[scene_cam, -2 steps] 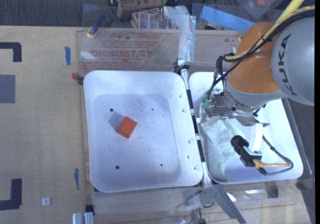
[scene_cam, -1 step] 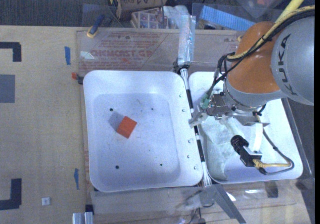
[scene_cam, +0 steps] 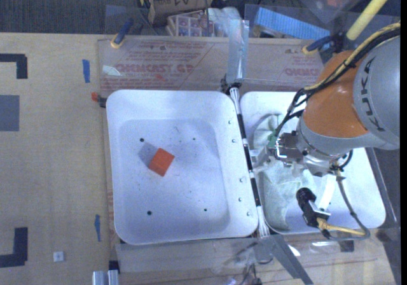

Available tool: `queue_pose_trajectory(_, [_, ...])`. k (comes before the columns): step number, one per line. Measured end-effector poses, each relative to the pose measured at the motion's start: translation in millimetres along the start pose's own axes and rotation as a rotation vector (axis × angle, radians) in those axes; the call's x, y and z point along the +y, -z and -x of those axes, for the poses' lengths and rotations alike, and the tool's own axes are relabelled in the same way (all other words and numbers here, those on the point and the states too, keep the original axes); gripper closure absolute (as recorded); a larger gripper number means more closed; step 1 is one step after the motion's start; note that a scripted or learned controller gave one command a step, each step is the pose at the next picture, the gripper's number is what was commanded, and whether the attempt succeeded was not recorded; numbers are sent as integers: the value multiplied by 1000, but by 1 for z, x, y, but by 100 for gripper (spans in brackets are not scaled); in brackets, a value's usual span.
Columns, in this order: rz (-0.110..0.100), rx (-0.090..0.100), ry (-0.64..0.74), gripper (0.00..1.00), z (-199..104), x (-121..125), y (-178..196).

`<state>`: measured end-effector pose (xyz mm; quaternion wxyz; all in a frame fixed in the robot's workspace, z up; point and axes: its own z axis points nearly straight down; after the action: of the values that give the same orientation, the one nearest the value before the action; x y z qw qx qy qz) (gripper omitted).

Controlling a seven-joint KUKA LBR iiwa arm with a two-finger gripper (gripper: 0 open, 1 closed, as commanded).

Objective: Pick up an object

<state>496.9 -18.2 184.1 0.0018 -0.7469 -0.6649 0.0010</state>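
Note:
An orange cube [scene_cam: 161,161] lies alone in the left bin [scene_cam: 127,214], left of its middle. The arm, with its orange band [scene_cam: 334,109], hangs over the right bin [scene_cam: 375,210]. My gripper [scene_cam: 277,148] points down at that bin's left side, close to the wall between the two bins, and is mostly hidden under the wrist. A pale white and green crumpled thing [scene_cam: 280,189] lies beneath and around the gripper. I cannot see whether the gripper touches it or holds anything.
A black cable with a yellow end [scene_cam: 313,210] dangles from the wrist over the right bin's front. A cardboard sheet [scene_cam: 165,70] and a clear upright strip [scene_cam: 235,55] stand behind the bins. Boxes and clutter lie beyond the bench.

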Motion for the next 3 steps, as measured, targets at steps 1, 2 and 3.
queue_pose_trajectory(1, [0, 0, 0, 0, 0, 0, 0])
queue_pose_trajectory(2, [5, -1, 63, 0, -14, 6, 0])
queue_pose_trajectory(3, [5, -2, 63, 0, -14, 6, 0])
